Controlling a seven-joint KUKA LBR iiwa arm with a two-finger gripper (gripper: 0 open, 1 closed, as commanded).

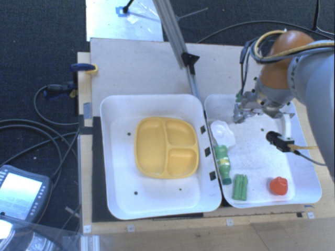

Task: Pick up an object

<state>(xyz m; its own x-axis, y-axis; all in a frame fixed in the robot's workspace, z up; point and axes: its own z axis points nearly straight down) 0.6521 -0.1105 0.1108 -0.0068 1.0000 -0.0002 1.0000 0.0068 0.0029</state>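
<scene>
Two shallow white bins sit side by side on the bench. The left bin (118,192) holds a yellow compartment tray (166,147), lying flat near its middle. The right bin (309,190) holds several small things: a crumpled white object (223,133) by its left wall, a green bottle (223,163) just below that, a green ridged piece (240,186) near the front rim, and an orange-red object (279,185) toward the front right corner. The arm (309,72) reaches in from the right, and its gripper (246,110) hangs over the back part of the right bin, well apart from the objects. Nothing appears to sit between its tips, but I cannot tell how wide they stand.
</scene>
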